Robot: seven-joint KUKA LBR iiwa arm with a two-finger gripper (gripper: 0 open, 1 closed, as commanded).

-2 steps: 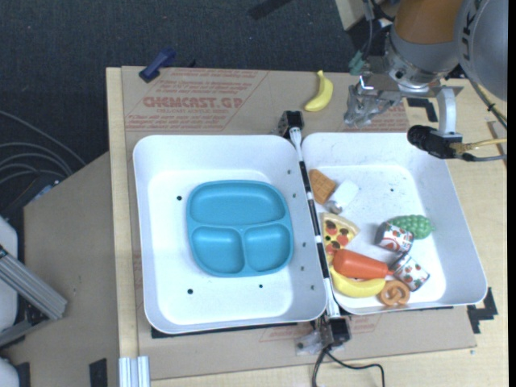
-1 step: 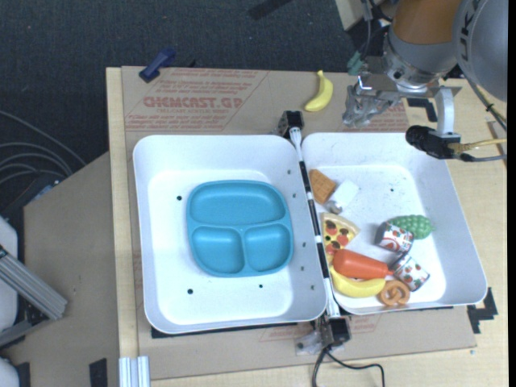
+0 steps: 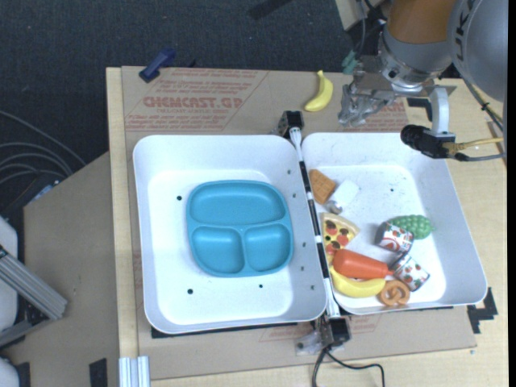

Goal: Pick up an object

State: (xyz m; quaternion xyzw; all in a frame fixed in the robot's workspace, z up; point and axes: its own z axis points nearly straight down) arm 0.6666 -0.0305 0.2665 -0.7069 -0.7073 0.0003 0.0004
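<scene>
My gripper [image 3: 360,110] hangs over the back rim of the right bin [image 3: 451,216], near its left corner, with nothing visibly in it. In that bin lie an orange bread piece [image 3: 322,186], a white block [image 3: 347,193], a pizza slice [image 3: 339,230], a red pepper [image 3: 360,263] on a yellow banana [image 3: 359,285], a pretzel [image 3: 395,294], a green bunch [image 3: 412,225] and two small cans [image 3: 393,237] [image 3: 413,273]. All of them sit well in front of the gripper.
The left bin [image 3: 153,216] holds a blue divided tray [image 3: 239,226]. A second yellow banana [image 3: 319,93] lies on the bench just left of the gripper. A blue object [image 3: 156,65] sits at the bench's back left corner.
</scene>
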